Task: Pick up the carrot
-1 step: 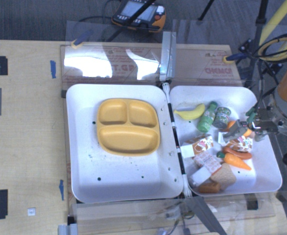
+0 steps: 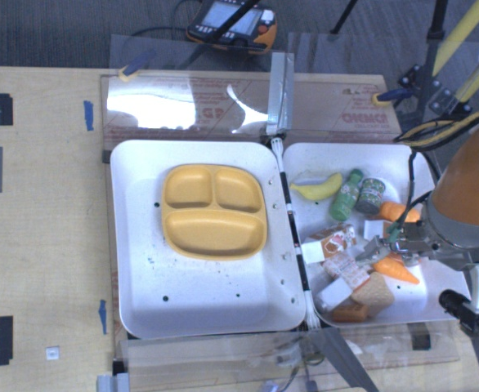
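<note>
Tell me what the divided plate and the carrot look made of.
The divided plate looks like matte yellow moulded plastic: uniform colour, soft rounded compartment ridges. The carrot in the right bin looks like smooth orange plastic toy food, evenly coloured, though it is too small to be sure.

wooden bench [image 2: 43, 219], two white bins [image 2: 133, 243]

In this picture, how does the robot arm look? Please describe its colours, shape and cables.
The rounded grey arm with its broad orange band enters from the right edge. Its wrist end is a compact grey metal gripper with small dark parts. Black and yellow cables run beside the arm, above the right shallow white bin.
</note>
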`<state>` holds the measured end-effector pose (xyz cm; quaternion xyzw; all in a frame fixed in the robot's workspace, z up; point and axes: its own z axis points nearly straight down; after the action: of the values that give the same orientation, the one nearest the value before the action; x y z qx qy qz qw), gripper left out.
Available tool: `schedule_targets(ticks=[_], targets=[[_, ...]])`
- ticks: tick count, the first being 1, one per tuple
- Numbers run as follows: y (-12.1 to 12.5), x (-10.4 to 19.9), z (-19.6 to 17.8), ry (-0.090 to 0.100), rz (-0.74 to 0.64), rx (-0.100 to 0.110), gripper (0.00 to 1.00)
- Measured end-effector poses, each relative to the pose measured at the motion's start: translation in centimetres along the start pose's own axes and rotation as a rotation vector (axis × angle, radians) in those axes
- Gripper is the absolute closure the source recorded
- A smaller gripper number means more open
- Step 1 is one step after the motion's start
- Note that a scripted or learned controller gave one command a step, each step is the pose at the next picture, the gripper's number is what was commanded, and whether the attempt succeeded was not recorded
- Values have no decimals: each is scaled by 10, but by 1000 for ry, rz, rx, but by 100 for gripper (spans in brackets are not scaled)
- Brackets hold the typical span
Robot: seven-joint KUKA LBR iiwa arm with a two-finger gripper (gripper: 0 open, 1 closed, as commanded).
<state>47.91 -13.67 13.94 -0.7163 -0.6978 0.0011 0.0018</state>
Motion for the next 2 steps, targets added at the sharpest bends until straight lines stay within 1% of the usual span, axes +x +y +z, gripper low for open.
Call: schedule_targets(ticks=[1, 2], targets=[[9, -15, 45, 3, 26, -24, 0], [36, -26, 26, -2, 167, -4, 0]])
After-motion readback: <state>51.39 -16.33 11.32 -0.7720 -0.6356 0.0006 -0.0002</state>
